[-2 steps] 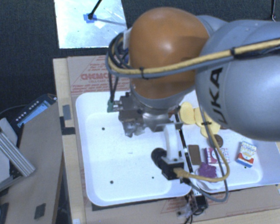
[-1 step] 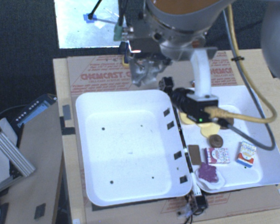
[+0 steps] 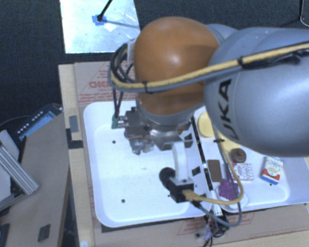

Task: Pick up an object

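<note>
Finger state: cannot tell, hidden beneath the arm's orange band (image 3: 173,59) and wrist. Gripper (image 3: 140,140) sits over left bin (image 3: 113,204), toward its upper right. In right bin (image 3: 300,188), at four to five o'clock from the gripper: brown round object (image 3: 237,155), small patterned packet (image 3: 246,171), red-white-blue box (image 3: 272,169), purple object (image 3: 227,188).

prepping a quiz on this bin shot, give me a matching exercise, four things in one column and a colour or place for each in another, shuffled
Things:
1. small box
2. round disc
3. soft lump
4. wrist band

Descriptions:
A. purple, near the right bin's front rim
B. orange, above the left bin
C. white, red and blue, furthest right in the right bin
D. brown, just left of a small patterned packet

Pairs: 1-C, 2-D, 3-A, 4-B
</note>
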